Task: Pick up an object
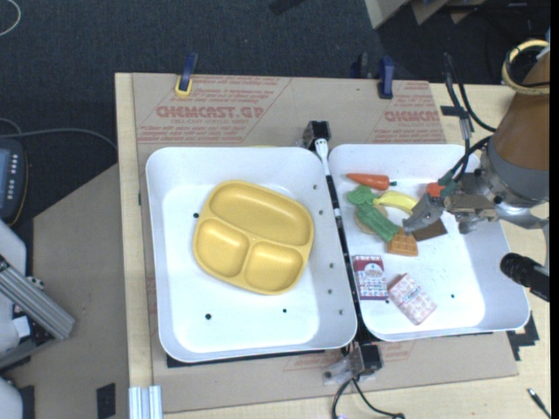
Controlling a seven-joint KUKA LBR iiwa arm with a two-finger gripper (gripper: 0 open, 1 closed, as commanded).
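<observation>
While the arm (522,138) reaches in from the right, the gripper (425,219) hangs over the right bin (489,304), just above the orange wedge (403,244); whether its claw is spread or closed, cannot tell. Near it lie a carrot (369,181), banana (397,201) and green piece (371,216). Two small boxes (369,277) (411,298) sit nearer the front. The left bin (175,304) holds a yellow tray (251,236).
</observation>
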